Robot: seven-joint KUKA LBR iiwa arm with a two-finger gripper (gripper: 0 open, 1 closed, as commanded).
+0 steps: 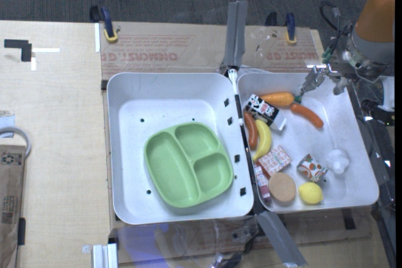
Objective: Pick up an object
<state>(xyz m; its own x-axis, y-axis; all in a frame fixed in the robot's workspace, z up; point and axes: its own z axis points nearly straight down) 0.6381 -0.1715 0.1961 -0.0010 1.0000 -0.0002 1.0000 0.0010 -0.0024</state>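
Observation:
The right bin (352, 135) holds several toy foods. An orange carrot (279, 98) and a red-orange sausage (308, 115) lie near its back. A black-and-white carton (262, 108), a banana (263, 140) and a red hot dog (250, 128) sit by its left wall. Near the front are a pink box (274, 160), a tan disc (282, 187), a lemon (310, 193), a small carton (311, 167) and a white lump (337, 161). My gripper (325, 85) hangs over the bin's back right corner, just right of the carrot, open with nothing between its fingers.
The left bin (125, 135) holds a green divided plate (188, 163). A grey divider post (235, 34) rises between the bins at the back. Clamps (108, 28) hold the cardboard behind the bins. The arm's orange band (380, 3) is at the upper right.

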